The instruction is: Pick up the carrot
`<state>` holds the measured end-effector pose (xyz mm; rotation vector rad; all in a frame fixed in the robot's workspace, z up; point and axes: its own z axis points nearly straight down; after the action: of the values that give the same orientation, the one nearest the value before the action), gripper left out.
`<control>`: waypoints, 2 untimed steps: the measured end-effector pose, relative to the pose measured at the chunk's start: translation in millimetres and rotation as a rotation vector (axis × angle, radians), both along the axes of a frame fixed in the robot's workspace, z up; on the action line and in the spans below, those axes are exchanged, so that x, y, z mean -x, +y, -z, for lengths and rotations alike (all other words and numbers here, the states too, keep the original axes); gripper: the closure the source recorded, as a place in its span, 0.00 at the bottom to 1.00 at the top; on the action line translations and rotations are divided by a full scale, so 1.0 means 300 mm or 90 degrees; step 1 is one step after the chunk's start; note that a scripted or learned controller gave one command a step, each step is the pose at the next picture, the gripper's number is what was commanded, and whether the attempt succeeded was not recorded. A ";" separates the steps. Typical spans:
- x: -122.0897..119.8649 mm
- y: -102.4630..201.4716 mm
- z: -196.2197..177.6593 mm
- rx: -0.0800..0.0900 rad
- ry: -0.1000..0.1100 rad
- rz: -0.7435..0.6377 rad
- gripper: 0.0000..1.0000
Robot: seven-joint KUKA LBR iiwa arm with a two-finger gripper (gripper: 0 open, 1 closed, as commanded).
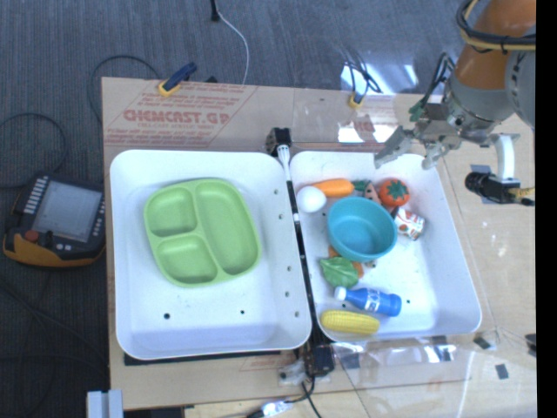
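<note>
The orange carrot lies near the back of the right bin, between a white egg and a red tomato-like toy. My gripper hovers over the bin's back right corner, up and to the right of the carrot and apart from it. Its two fingers are spread open with nothing between them.
The right bin also holds a blue bowl, a small can, a green leafy toy, a blue bottle and a yellow corn cob. A green divided plate sits in the left bin.
</note>
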<state>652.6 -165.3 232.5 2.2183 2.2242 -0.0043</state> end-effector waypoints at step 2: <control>-0.018 0.180 0.478 0.015 0.039 0.239 0.00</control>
<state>657.9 -111.3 89.1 2.6158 1.7851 -0.0994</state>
